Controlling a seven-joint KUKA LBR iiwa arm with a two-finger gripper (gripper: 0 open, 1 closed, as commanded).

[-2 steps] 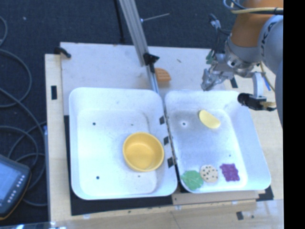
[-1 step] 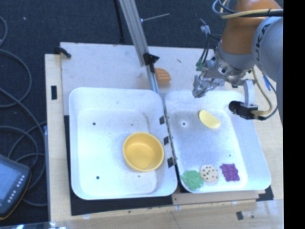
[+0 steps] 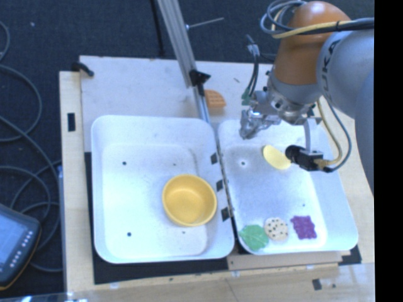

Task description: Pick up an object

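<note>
Your gripper above the right bin's far-left corner, whether it is open or grasping you cannot tell, yellow piece just beside it, yellow bowl in left bin, green, cookie-like, purple pieces along right bin's near edge

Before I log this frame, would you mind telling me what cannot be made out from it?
- Gripper, camera view: small, seen from above under the wrist; its state cannot be told, nor whether it holds anything.
- Pale yellow object, right bin: partly covered by a black fitting, so its shape is unclear.
- Orange object behind the bins: partly hidden by the metal pole.
- Green piece, spotted piece, purple piece: too small to identify.
</note>
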